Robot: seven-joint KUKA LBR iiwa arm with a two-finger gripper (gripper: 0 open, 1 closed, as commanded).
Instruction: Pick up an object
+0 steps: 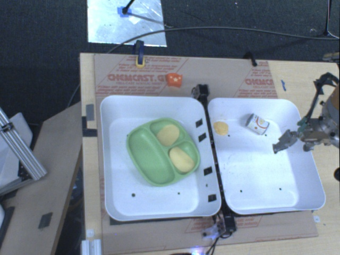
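In the right bin (265, 193) a small white carton with orange print (257, 124) lies on its side near the far wall. A flat yellow round piece (220, 127) rests by the bin's left wall. My gripper (280, 144) hangs over the right side of this bin, a little to the right of and nearer than the carton, touching neither object. Nothing is seen in its grasp. The left bin (119, 195) holds a green divided plate (146, 158) with two yellow food pieces (169, 135) (181, 159) in its right compartments.
A black divider with clips (210, 153) runs between the bins. An orange object (173, 79) and a blue-and-yellow clamp (139, 53) sit on the board behind the left bin. Farther back, a shiny foil sheet (106, 20) lies on the dark floor.
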